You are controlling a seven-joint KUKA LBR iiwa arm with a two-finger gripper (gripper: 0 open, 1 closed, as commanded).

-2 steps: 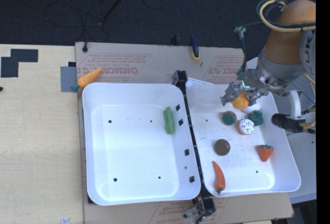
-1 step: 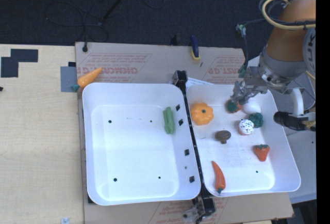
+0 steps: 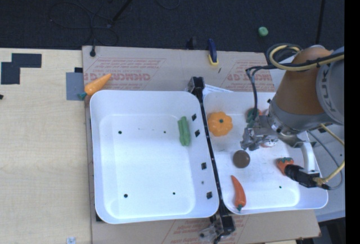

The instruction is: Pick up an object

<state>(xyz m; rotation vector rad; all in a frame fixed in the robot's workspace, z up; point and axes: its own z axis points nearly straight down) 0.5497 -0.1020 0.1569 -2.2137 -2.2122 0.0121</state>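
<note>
Claw (image 3: 252,141) hovered just beside the disc (image 3: 241,159); open or shut, I couldn't tell. Approach stage, I judged: next, centre over it and descend.

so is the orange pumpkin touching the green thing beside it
Apart. The camera view shows the orange pumpkin in the right bin, the green thing in the left bin, with the bins' rims between them.

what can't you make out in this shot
Camera view:
- right bin: its far right corner is hidden under the arm.
- spot beneath the pincer: covered by the wrist.
- green speck on the dark floor: too small to identify.
- orange-red item in that bin: too small to name.
</note>
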